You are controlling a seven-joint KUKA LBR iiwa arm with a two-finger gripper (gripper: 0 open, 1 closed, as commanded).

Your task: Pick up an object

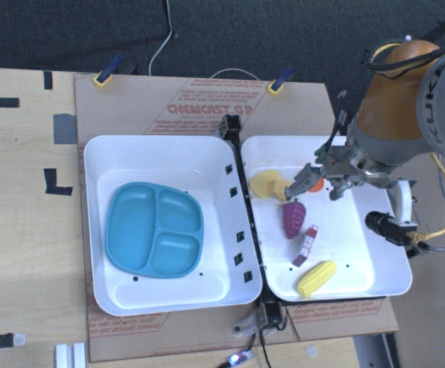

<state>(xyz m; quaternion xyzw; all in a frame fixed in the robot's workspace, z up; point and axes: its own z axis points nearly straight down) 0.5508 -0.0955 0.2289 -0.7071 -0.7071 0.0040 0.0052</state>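
We are at the approach step: the gripper (308, 184) hangs low over the right bin (360, 278), its fingers spread apart with nothing between them, the tips just above and between the yellow lemon-like toy (266, 184) and the purple grape bunch (293, 218). An orange object (316, 183) peeks out just beside the fingers; we cannot tell what it is. Nothing is lifted yet.

Any of the bin's pieces could serve as the object. The next move, as we judge it, calls for settling over one piece, most likely the grapes or the lemon, dropping the tips to either side of it, and closing.

The grapes look knobbly and rounded, probably hard plastic, offering some purchase. The lemon is smooth and domed and may slip. A small flat red-and-white packet (305, 244) lies below the grapes, and a ridged yellow corn cob (315, 277) rests near the front wall. The left bin (99, 156) holds a glossy turquoise divided plate (154, 229).
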